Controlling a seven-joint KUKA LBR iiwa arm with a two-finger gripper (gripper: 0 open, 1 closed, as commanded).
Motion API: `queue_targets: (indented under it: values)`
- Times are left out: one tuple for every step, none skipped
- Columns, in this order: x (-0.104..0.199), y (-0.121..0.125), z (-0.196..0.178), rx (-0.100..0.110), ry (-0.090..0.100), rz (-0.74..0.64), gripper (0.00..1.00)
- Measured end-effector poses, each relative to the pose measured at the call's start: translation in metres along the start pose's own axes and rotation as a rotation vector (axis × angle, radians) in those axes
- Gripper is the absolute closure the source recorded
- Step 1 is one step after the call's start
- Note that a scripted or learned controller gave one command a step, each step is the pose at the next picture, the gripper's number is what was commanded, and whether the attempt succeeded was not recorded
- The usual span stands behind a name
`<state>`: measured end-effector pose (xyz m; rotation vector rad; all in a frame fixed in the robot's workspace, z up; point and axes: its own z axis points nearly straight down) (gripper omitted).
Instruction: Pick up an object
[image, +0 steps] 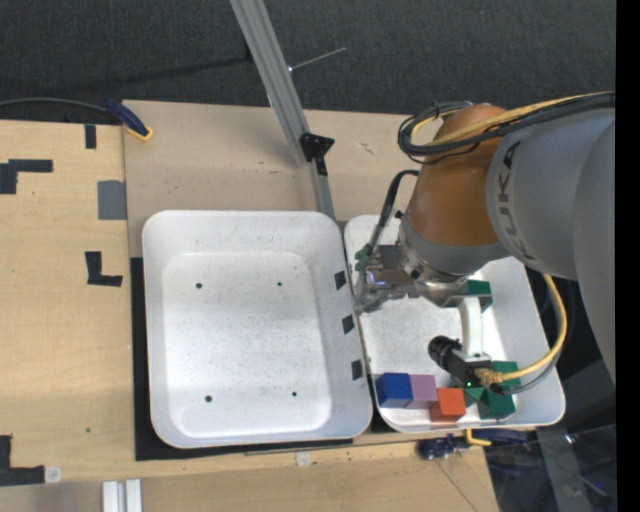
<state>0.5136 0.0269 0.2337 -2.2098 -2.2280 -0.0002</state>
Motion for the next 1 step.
queue_targets:
  values:
    - [0.052,-0.003,-0.008,0.0,-0.001,0.001,1.0]
